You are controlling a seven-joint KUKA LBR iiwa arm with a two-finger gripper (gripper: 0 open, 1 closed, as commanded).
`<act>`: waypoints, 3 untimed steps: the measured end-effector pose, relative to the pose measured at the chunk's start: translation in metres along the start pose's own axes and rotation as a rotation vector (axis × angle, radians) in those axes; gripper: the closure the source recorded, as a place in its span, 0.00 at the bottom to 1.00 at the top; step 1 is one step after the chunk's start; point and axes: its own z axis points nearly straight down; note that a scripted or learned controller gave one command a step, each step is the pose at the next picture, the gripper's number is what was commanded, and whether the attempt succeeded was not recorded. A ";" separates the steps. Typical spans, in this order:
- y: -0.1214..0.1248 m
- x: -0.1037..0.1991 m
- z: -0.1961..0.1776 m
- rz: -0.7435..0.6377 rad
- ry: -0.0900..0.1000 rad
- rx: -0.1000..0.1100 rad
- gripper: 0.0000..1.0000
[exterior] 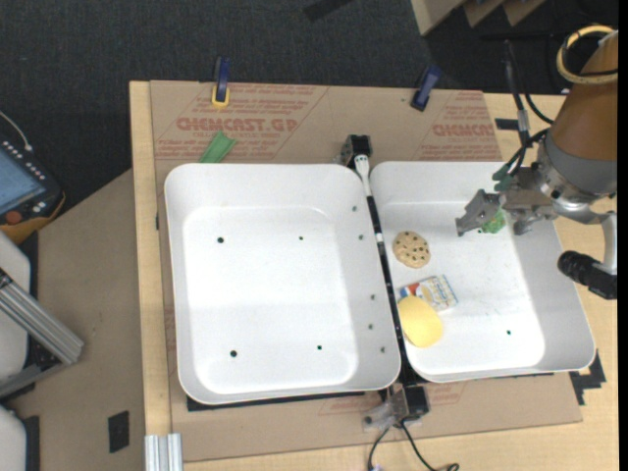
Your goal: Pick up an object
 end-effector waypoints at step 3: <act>0.016 -0.008 -0.275 -0.010 0.004 0.004 0.00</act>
